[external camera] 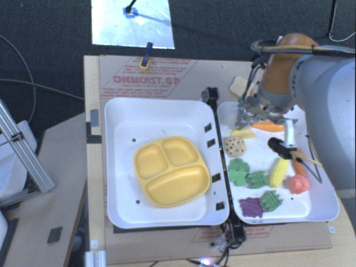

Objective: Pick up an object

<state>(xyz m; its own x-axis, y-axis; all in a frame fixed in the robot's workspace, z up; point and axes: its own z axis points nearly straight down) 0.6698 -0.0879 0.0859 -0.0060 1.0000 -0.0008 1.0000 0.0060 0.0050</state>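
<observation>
The claw (243,119) hangs low over the back of the right bin (325,204), at roughly one o'clock from the bench's middle; whether it is clenched or released I cannot tell. Just at its six o'clock lies a pale yellow wedge (242,132), with the orange carrot (267,127) at three o'clock from that. A spotted cookie (234,146) sits below the wedge. Further toward six o'clock lie a green broccoli (238,171), a green leafy piece (257,178), a corn cob (278,172), a purple piece (251,207) and a pink ball (298,184). At nine o'clock, the left bin (119,149) holds a yellow divided plate (171,170).
</observation>
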